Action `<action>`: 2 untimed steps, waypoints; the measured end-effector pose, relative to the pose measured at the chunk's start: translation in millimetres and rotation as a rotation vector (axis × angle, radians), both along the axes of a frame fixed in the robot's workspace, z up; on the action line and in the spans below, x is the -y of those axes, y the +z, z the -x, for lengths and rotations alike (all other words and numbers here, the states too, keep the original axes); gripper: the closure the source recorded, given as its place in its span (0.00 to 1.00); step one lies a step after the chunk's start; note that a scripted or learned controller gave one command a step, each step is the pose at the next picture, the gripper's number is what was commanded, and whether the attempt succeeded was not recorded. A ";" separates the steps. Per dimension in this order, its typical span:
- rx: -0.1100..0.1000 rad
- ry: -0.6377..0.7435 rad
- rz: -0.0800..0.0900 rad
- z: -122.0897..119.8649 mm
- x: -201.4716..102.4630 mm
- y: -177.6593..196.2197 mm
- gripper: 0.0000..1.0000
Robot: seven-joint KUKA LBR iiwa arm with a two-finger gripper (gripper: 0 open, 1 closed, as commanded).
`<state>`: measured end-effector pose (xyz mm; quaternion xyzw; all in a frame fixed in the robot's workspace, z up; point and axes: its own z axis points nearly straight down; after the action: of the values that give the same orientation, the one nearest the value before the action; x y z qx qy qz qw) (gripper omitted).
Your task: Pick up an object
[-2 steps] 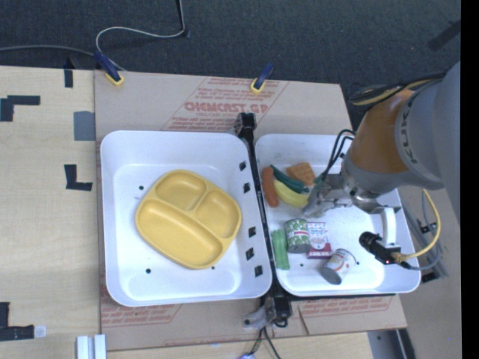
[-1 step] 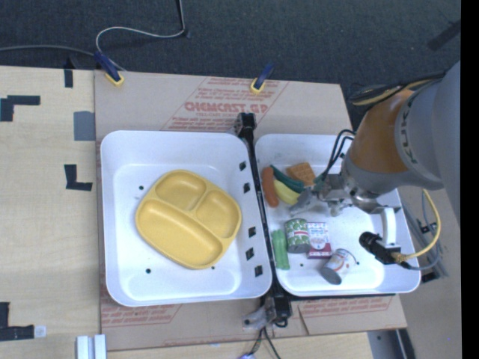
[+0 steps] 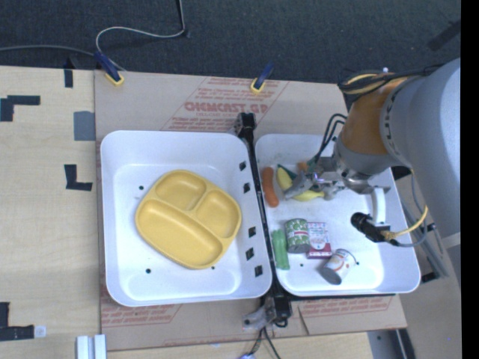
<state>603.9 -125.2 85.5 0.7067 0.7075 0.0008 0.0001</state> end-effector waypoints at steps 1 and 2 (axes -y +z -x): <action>0.002 0.001 0.001 -0.3 0.1 10.1 1.00; 0.002 0.000 0.001 -0.3 0.0 10.1 0.00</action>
<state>604.1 -125.3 95.7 0.7066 0.7076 0.0012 0.0009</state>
